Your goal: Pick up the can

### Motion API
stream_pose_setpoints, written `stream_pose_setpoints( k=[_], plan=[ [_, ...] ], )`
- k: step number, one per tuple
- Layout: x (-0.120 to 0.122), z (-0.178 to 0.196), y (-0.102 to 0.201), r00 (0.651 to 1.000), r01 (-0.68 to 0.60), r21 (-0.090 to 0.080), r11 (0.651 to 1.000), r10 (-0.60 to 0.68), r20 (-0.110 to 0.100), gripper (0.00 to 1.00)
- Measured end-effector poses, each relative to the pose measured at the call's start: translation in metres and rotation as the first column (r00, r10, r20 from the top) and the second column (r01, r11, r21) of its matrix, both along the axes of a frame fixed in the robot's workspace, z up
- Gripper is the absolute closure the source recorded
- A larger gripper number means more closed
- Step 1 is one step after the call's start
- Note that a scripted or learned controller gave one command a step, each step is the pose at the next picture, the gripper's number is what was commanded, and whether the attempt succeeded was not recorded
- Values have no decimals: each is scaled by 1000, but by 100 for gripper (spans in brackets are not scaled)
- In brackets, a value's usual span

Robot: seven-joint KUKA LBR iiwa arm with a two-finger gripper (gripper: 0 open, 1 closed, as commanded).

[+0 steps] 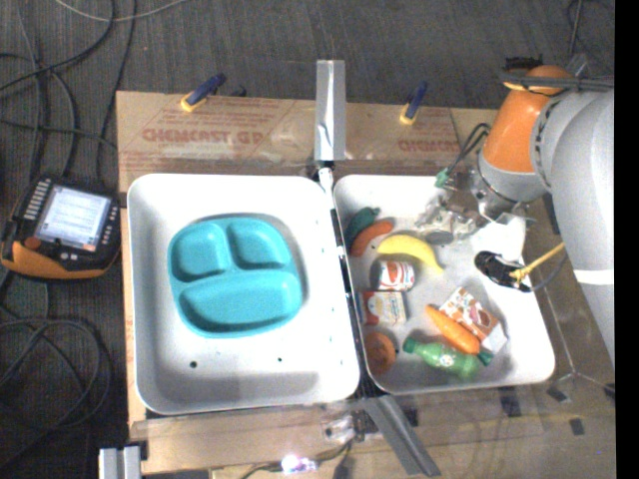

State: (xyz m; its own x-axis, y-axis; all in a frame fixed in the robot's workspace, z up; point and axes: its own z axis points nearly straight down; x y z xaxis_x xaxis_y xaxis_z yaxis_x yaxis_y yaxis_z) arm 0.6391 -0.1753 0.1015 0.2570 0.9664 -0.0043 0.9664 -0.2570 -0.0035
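A green bottle (pixel 444 358) lies at the near edge of the right bin (pixel 534 352), beside a carrot (pixel 451 328). The can (pixel 394 273) lies on its side near the middle of that bin, white and red with a silver end, just below a banana (pixel 411 249). The gripper (pixel 449 213) hangs over the bin's far right part; whether it is released or clenched cannot be told. A blue tray (pixel 238 274) sits in the left bin (pixel 150 367).

Faint red print "CHEMCAST GP" on the protective film of the clear sheet (pixel 215 135) behind the bins, repeated partly at right. Nothing else legible.
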Motion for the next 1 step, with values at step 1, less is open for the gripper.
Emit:
stream_pose_setpoints(
  k=[1],
  plan=[
    [4,-9,-8,989,-148,-1,989,148,-6,100]
  ],
)
